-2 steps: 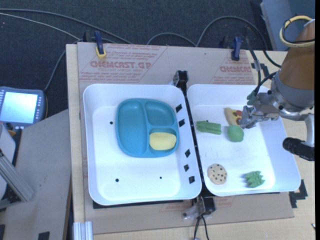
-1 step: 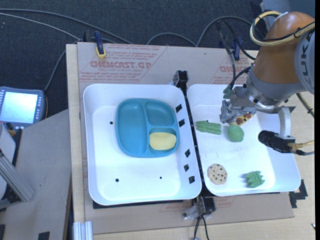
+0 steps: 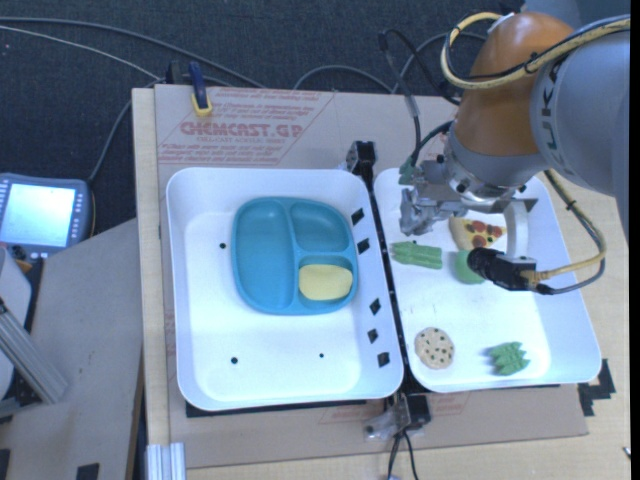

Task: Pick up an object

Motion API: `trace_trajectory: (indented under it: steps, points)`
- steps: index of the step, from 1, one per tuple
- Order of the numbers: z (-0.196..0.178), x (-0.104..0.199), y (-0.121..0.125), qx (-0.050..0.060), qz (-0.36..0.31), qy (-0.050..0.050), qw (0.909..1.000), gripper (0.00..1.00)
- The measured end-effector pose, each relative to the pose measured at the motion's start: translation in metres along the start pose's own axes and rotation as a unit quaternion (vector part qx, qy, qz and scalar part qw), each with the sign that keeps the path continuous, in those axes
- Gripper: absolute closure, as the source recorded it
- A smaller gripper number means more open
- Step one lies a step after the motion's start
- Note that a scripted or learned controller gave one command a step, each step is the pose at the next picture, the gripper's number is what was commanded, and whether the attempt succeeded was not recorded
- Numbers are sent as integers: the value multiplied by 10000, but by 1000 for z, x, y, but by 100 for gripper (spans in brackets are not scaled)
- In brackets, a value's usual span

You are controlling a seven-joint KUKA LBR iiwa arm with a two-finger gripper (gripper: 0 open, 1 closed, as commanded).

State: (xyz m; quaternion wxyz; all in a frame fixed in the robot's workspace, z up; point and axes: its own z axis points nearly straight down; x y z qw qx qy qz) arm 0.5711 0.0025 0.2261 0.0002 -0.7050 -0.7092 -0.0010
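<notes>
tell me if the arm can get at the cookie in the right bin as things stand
Probably yes: the cookie lies flat on bare bin floor, apart from the other items, with open space above it. The pincer hovers in the same bin.

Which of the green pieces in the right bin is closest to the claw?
The long green piece, just below the claw by the divider. The round one sits farther right, and the leafy one is at the bin's near corner.

Grey arm's two-finger gripper [image 3: 418, 220] low over the right white bin [image 3: 565, 343], just above a green ridged toy [image 3: 417, 256], round speckled cookie [image 3: 434, 347] nearer the front, blue divided plate [image 3: 280, 258] holding a yellow lump [image 3: 326, 282] in the left white bin [image 3: 200, 328]
</notes>
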Motion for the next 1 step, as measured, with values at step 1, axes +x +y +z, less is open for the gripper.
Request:
trace_trajectory:
  steps: [1]
  points:
    - [5,49,31,-9,1,0,10000,100]
